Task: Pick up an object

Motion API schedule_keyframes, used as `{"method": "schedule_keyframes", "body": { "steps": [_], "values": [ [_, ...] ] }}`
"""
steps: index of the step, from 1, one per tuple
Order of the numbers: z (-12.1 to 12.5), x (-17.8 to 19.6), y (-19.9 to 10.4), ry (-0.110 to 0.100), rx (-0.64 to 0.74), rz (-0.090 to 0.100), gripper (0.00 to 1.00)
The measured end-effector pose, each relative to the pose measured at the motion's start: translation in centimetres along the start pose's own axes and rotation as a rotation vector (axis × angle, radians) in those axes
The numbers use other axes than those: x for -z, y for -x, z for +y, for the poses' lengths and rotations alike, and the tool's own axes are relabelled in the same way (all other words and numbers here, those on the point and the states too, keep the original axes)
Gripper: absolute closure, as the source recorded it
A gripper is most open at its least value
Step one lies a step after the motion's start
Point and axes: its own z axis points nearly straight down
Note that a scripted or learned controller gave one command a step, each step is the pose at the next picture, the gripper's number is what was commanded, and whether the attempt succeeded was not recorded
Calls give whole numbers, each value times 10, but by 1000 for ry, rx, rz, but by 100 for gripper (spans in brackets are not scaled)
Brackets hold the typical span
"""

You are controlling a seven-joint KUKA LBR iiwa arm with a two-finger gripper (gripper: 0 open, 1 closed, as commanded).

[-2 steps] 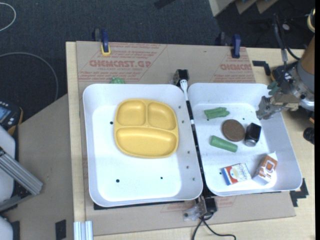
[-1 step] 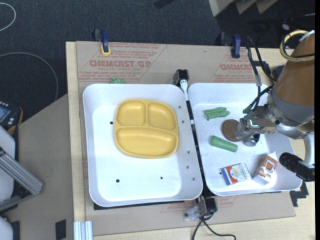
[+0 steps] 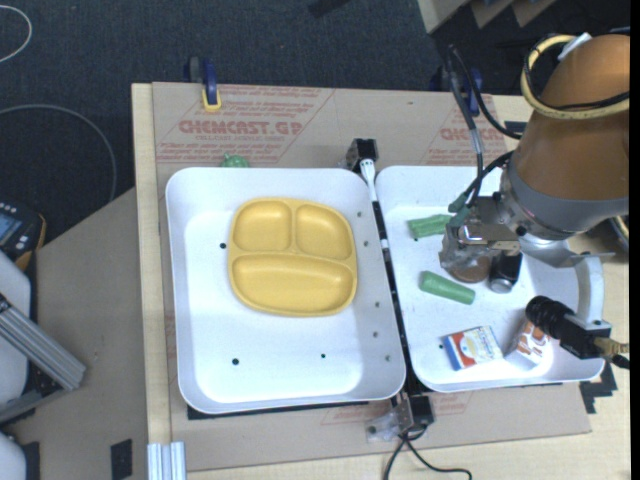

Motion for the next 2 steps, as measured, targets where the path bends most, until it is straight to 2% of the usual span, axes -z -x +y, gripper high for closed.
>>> {"method": "schedule_keyframes", "body": {
  "steps": [1, 2],
  "values": [
    [-1, -35, -61, -12, -1, 0, 100],
    [1, 31, -148, 2, 1, 2, 100]
  ]
}}
